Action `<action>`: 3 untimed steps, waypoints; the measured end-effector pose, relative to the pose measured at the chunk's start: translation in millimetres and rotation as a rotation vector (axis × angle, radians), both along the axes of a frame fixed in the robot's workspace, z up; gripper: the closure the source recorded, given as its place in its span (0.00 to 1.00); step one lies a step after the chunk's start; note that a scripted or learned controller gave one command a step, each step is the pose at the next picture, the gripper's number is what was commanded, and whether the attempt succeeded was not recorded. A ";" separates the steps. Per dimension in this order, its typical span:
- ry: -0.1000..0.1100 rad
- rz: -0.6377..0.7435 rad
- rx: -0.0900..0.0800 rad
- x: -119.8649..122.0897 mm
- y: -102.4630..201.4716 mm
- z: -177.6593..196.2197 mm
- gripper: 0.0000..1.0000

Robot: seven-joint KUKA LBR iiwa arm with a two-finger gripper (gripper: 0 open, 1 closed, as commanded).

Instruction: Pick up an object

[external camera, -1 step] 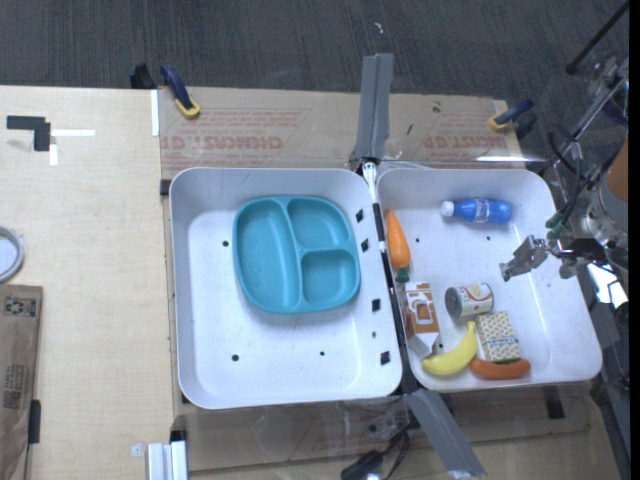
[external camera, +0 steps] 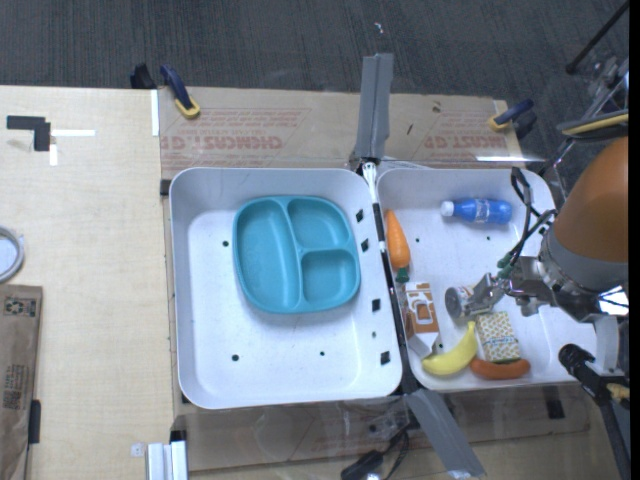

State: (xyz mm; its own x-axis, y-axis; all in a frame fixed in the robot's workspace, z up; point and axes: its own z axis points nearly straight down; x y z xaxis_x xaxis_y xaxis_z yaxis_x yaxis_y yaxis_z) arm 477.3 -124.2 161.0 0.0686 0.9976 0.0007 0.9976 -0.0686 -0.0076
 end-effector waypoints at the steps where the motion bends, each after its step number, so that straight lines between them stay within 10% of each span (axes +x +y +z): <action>1: -0.002 0.022 0.001 -0.4 -28.4 -72.4 0.00; 2: 0.003 0.019 0.002 -0.5 -28.9 -66.6 1.00; 3: -0.002 -0.124 0.000 -0.6 -27.3 -72.2 1.00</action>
